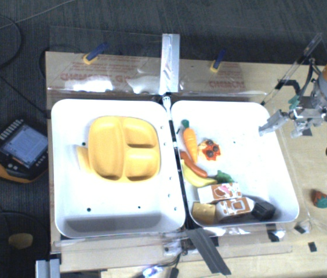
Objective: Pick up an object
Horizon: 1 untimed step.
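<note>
The right bin [256, 155] holds several toy foods along its left and front sides: a carrot [190, 143], a small orange-and-black piece [211, 149], a red sausage [193, 167], a banana [198, 179], a green piece [225, 176], two printed cartons [232, 201] and a black block [264, 209]. My gripper [285, 125] hangs over the bin's far right rim, well apart from all of them. Its grey fingers [269, 123] are spread, with nothing between them.
In the left bin [65, 172] lies a yellow divided plate [123, 147]. A handheld controller [18, 149] rests on the floor to the left. A small red-and-green item [322, 199] sits on the bench right of the bins. Clamps [95, 52] hold plastic sheeting at the back.
</note>
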Tool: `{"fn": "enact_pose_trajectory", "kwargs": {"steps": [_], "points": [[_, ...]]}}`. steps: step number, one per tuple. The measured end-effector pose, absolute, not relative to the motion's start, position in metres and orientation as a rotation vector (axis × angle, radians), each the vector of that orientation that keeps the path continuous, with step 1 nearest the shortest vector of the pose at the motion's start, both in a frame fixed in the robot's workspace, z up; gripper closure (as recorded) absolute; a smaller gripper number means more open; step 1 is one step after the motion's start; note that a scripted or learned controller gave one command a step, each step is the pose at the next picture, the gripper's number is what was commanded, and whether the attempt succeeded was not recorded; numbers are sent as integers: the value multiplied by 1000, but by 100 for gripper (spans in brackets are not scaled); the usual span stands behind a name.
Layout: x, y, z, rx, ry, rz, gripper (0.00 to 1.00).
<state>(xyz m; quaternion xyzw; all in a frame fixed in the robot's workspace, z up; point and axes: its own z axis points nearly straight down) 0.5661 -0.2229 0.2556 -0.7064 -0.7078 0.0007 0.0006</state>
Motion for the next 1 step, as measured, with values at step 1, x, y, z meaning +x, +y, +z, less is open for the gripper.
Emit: {"fn": "enact_pose_trajectory", "kwargs": {"steps": [1], "points": [[596,-96,153,-2129,-2305,4,0]]}}
